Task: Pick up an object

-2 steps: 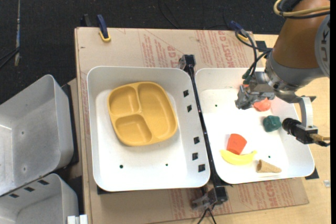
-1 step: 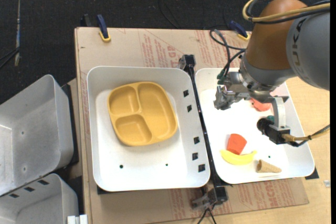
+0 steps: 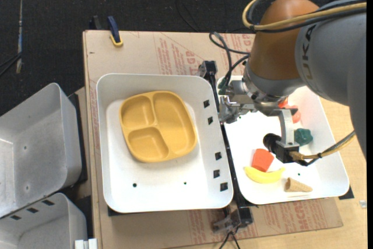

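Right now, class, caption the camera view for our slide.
Arm above right bin with banana, block and cone; yellow plate in left bin.

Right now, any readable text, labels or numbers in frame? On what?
"KU": dark letters on the grey arm, partly cut off, so the reading is uncertain.
Red print on the cardboard, at its top and bottom edges: too blurred to read.
Bins and yellow tray: no text that I can see.

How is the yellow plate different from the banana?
The plate is much bigger than the banana. The plate is squarish with three sections; the banana is a thin curve. The plate lies alone in the left bin; the banana lies in the right bin beside an orange block. Both are yellow.
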